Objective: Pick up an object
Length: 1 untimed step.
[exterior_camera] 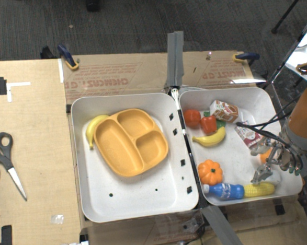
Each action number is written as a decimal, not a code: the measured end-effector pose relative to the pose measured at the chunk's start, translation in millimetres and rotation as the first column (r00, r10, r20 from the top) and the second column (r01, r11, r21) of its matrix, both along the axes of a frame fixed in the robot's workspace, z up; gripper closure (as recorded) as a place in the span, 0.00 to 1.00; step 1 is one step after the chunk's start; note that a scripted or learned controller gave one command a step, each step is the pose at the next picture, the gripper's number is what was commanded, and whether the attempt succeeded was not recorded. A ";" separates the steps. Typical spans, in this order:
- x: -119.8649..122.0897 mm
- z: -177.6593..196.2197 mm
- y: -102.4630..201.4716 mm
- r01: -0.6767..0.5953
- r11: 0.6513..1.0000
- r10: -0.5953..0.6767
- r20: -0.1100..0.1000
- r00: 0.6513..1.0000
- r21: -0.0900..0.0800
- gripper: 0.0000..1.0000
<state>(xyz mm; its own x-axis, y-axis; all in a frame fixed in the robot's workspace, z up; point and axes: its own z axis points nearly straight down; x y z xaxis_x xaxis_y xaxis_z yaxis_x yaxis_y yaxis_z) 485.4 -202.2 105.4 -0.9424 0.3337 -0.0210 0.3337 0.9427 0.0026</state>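
Corn (259, 190) is lying along the near wall of the right bin (234, 158), its yellow cob touching the blue bottle (225, 191) at its left end, and you are looking at the gripper (266, 170) hanging just above and to the cob's right. Whether that pincer is open or closed you cannot tell, since cables and metal parts are blurring together there, and nothing is visibly caught in it. Judging by its look, the toy is light, stiff plastic and somewhat slick, so you are best pinching it across the middle of its length. An orange pumpkin (210, 172) and a banana (210, 138) are sitting farther left, apart from it.
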 end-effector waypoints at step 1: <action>77.5 -13.4 104.1 -0.069 0.998 0.069 -0.017 0.997 0.005 0.00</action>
